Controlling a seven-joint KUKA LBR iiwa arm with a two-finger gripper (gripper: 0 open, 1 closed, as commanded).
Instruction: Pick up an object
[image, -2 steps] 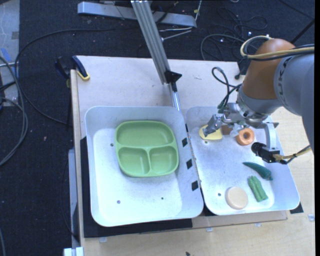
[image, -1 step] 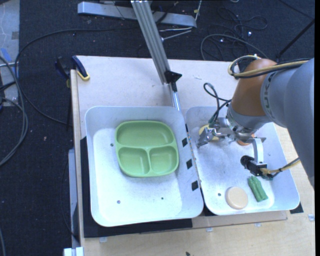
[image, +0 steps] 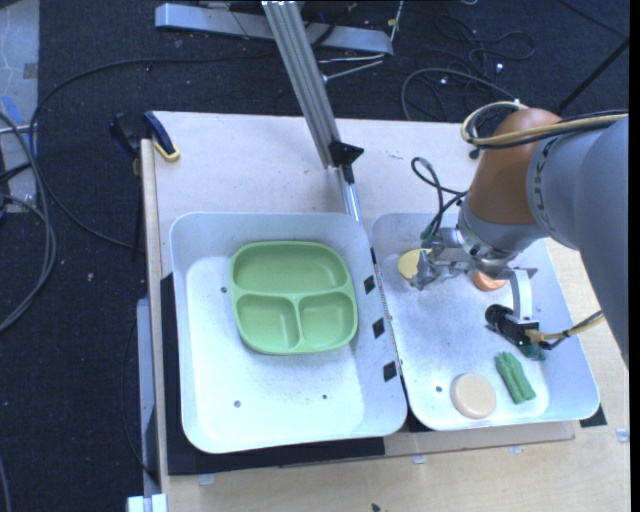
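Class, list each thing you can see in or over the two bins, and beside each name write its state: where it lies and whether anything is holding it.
Green divided plate: flat in the left bin, untouched.
Yellow round piece: in the right bin, beside the gripper.
Orange piece: in the right bin, partly hidden under the wrist.
Green stick: lying free, right bin.
Cream disc: lying free, right bin.
Gripper: low over the right bin.

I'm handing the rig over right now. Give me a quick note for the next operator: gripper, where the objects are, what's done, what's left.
Gripper: low over the far part of the right bin, beside a yellow round piece; finger state unclear, no grasp seen.
Right bin also holds an orange piece under the wrist, a tan disc and a green stick near the front.
Left bin: green divided plate.
Done: approach only.
Left: grasp and lift an object.
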